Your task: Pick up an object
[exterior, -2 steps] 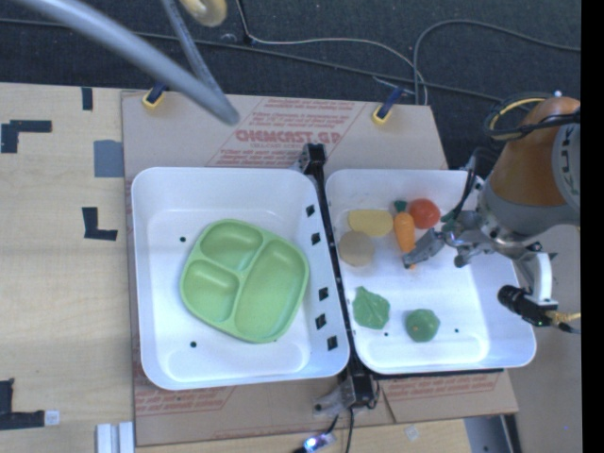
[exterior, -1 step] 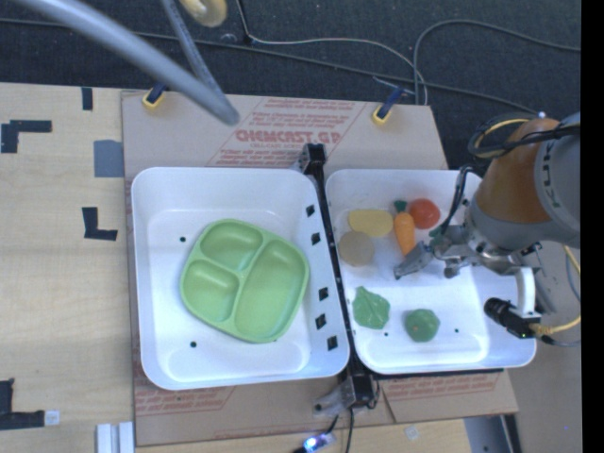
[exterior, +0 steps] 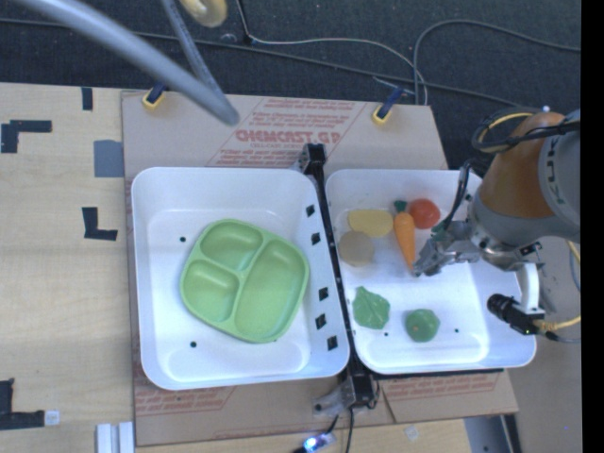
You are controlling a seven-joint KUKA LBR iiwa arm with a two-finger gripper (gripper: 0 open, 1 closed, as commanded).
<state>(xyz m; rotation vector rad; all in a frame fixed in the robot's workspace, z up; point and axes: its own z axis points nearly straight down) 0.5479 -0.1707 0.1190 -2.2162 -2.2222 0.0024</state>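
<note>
Gripper [exterior: 429,262] seen lowered in right bin [exterior: 472,343], centre-right of frame, tips just beside carrot [exterior: 406,237]. Finger opening cannot be told; nothing seen held. Tomato [exterior: 424,212], yellow piece [exterior: 370,222], beige disc [exterior: 357,248], two green items [exterior: 371,309] lie loose nearby. Green tray [exterior: 245,279] rests in left bin [exterior: 156,215]. Pick judged not yet done: grasp and lift left.

You have two bins side by side: the left bin [exterior: 151,253] holds a divided plate [exterior: 245,279] in its middle. In the right bin [exterior: 472,352], a carrot [exterior: 406,238] lies centrally, a tomato [exterior: 424,212] just right of its far end, two pieces [exterior: 370,222] left. Near you sit two leafy pieces [exterior: 371,309]. The gripper [exterior: 429,260] hangs just right of the carrot.
</note>
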